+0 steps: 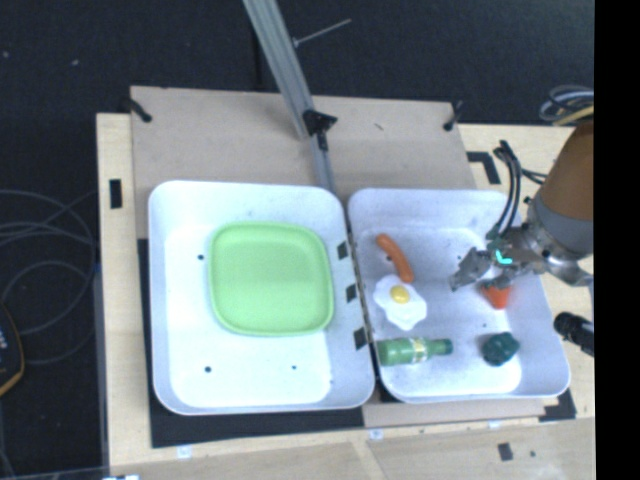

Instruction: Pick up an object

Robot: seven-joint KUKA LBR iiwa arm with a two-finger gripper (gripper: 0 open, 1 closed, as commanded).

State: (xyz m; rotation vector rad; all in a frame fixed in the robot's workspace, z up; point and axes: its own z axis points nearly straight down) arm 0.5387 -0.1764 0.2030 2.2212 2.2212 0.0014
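Gripper over the right bin
Gripper [478, 273], fingers spread, hovers just left of a red-orange object [497, 294]; nothing sits between them.

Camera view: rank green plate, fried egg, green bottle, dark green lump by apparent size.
1. green plate, by far the largest.
2. green bottle and fried egg: bottle is longer, egg is wider; too close to rank.
3. dark green lump, smallest.

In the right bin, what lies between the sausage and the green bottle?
In the camera view, the fried egg lies between the sausage above it and the green bottle below it, in the right bin.
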